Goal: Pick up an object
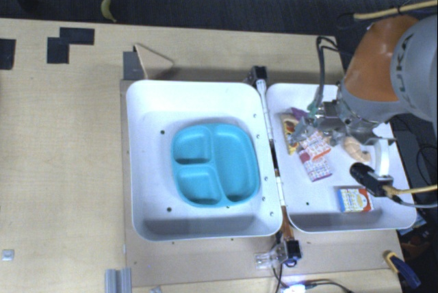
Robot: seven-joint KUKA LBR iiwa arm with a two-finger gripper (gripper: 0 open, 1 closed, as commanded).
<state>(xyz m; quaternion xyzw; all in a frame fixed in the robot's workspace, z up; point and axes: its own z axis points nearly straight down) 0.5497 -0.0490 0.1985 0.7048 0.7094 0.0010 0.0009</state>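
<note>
Left bin (pixel 137 168): holds one blue three-compartment tray (pixel 215 163), lying flat at about the centre, with white floor showing all round it.

Right bin (pixel 315 206): all the small stuff is here, mostly in the far half.

Arm (pixel 404 72): comes in from the right over the right bin's far right corner, with the orange band above the grey wrist.

Gripper (pixel 321 124): sits low over the right bin's far half, left of the wrist. Can't tell whether it's released or clenched, as the metalwork blurs into the clutter. Nothing is visibly held.

Pick candidates, biggest first:
- Pink-and-white patterned packet (pixel 316 156): flat, rectangular and tilted. It lies just on the near side of the gripper, possibly touching it; can't tell.
- Small box (pixel 354 199): blue face with an orange-red edge, flat on the floor near the bin's near right corner. It is well apart from the gripper and stands alone.
- Yellow-and-red wrapper (pixel 293 127): crumpled, just left of the gripper, close to the wall between the bins. Its upper edge touches the gripper body or tucks under it.
- Beige lump (pixel 354 146): small and rounded, right of the packet, beneath the wrist.
</note>
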